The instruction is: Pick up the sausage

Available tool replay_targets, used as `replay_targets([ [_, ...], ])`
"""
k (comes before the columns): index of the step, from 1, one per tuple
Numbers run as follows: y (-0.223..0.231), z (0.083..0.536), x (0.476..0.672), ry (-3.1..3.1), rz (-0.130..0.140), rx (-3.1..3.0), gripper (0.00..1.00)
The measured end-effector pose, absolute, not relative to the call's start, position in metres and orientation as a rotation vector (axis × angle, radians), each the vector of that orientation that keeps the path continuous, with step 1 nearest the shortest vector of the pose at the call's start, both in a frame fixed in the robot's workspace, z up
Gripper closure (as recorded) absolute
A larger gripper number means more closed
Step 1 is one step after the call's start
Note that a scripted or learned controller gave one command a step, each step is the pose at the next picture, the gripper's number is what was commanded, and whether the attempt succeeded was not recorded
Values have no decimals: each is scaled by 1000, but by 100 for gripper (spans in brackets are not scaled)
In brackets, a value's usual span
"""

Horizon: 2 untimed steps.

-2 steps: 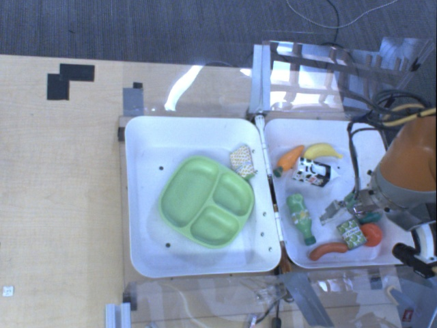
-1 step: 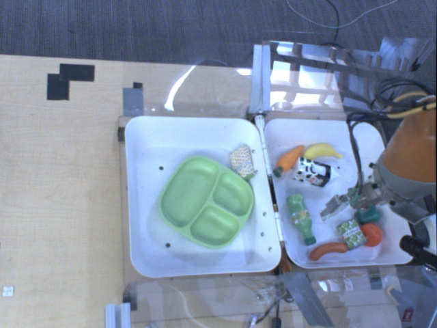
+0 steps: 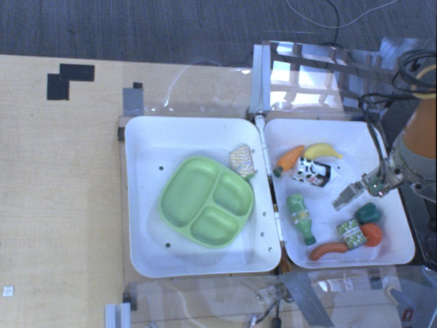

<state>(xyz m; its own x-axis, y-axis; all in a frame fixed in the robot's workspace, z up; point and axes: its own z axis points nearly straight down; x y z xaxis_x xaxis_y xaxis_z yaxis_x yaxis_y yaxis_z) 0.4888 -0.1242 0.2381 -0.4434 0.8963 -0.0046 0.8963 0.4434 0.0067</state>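
You are looking down at a pale wooden surface point(image 3: 61, 197) with two shallow white bins sitting side by side on it. Black angular markings point(image 3: 68, 79) are showing near its upper left corner, and a tiny white square tag point(image 3: 7, 291) is lying near the lower left edge. Beyond the surface, dark grey carpet point(image 3: 171, 12) is filling the top of the view, with a thin cable point(image 3: 321, 9) looping across it. A clear plastic frame point(image 3: 307, 80) is standing behind the right bin.

The left bin point(image 3: 140, 251) is holding a green divided plate point(image 3: 207, 201), and a small patterned item point(image 3: 242, 160) is lying just beside the plate's upper right edge.

In the right bin point(image 3: 399, 251), the sausage point(image 3: 328, 251) is lying near the front wall, a reddish-orange curved piece, with a green carton point(image 3: 351, 233) touching its right end. A red-orange rounded item point(image 3: 373, 234) is sitting just right of the carton, and a dark green item point(image 3: 367, 212) is resting above that. A green bottle point(image 3: 300, 217) is lying to the sausage's upper left. Farther back, a carrot point(image 3: 289, 158), a banana point(image 3: 322, 150) and a black-and-white carton point(image 3: 312, 173) are clustering together.

The arm is reaching in from the right, and its hand point(image 3: 348, 195) is hovering over the right bin, above the sausage and apart from it. Whether its fingers are spread or pressed together you cannot tell at this angle; nothing is visible between them.
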Motion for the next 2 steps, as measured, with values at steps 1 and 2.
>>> replay_targets([
  [1,-131,96,489,2640,4,1694,0],
  [2,-162,90,492,2787,10,1421,0],
])
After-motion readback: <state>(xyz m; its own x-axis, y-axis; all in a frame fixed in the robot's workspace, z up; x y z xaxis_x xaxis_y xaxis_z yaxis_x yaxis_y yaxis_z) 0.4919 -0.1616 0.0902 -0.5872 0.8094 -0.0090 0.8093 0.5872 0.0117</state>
